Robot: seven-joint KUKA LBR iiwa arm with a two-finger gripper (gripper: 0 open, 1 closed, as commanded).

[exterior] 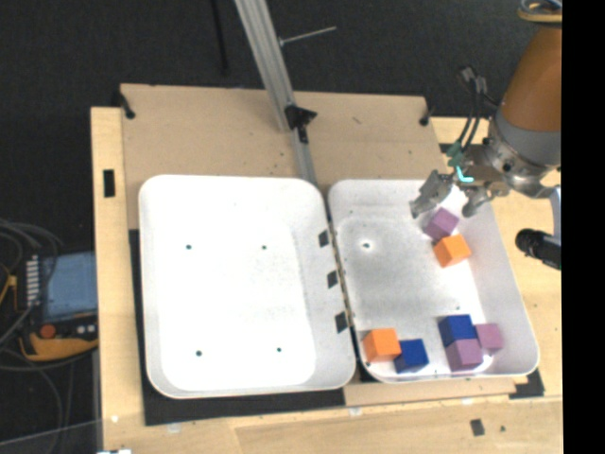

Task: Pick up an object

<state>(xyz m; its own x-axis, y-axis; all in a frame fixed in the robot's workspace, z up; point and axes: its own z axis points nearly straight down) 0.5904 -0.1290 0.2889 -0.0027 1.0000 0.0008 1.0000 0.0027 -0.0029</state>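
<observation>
Overhead, the hand hangs with fingers spread wide just above a purple block.

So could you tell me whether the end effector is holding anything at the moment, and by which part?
It cannot be told: the end effector sits right above a purple block in the right bin, but no grip is visible.

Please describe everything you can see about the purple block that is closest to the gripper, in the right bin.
The purple block is a small cube of plain matte purple colour, possibly foam or painted wood. It sits in the upper right part of the right bin, turned slightly against the bin's edges. The gripper is directly above it, with a finger on each side of its top; whether they press it is unclear. An orange block lies just below it, at its lower right corner, apparently touching.
</observation>
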